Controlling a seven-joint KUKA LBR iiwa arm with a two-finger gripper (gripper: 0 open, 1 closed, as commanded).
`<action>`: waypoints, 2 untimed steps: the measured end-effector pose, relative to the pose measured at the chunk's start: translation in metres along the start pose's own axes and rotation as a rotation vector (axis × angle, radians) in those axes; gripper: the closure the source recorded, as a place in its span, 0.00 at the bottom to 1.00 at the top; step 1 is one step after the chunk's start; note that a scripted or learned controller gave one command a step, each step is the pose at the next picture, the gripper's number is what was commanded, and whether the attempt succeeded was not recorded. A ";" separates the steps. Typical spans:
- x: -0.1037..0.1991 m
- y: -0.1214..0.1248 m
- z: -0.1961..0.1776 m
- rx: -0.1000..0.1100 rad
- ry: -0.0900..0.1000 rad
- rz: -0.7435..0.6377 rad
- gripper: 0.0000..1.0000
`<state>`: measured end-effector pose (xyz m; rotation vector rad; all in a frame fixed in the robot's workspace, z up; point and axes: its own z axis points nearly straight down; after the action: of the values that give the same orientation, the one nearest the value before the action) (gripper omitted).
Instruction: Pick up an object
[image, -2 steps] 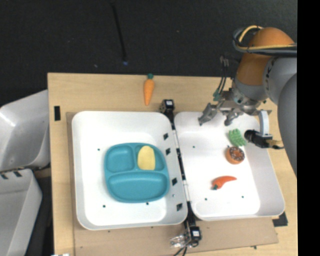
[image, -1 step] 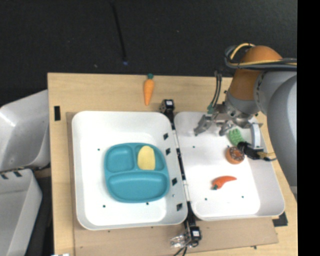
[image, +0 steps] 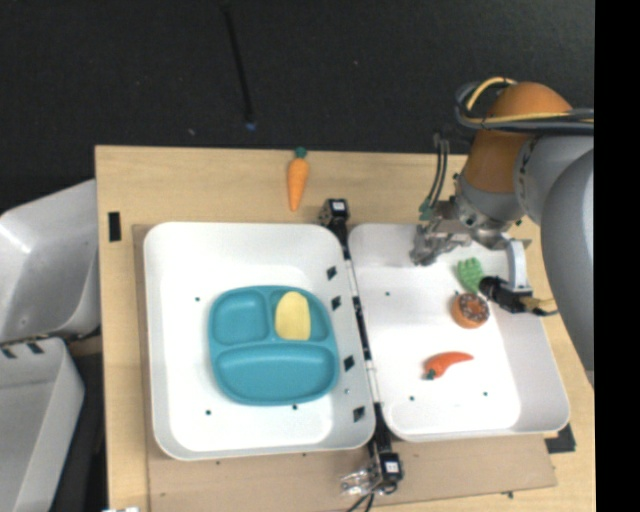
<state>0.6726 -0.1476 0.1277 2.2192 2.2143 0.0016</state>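
My gripper (image: 430, 248) hangs low over the far edge of the right bin (image: 400, 300), with the arm's orange band just above it. A small green object (image: 469, 271) lies a little to its right, apart from it. Nearer the front of the green object sits a round brown-orange object (image: 469, 309). A red chili pepper (image: 446, 364) lies in the middle of the right bin. In the left bin (image: 180, 400) a yellow object (image: 292, 315) rests in one compartment of a blue divided tray (image: 250, 365).
A carrot (image: 297, 178) lies on the wooden bench behind the left bin, outside both bins. A black clip (image: 334, 211) sits at the far end of the seam between the bins. Cables trail from the arm at the right bin's right side.
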 end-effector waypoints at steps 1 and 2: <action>-0.006 0.006 -0.064 -0.003 0.002 0.000 1.00; -0.008 0.008 -0.119 -0.002 0.002 -0.005 1.00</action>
<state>0.6799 -0.1549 0.2471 2.2138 2.2191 0.0057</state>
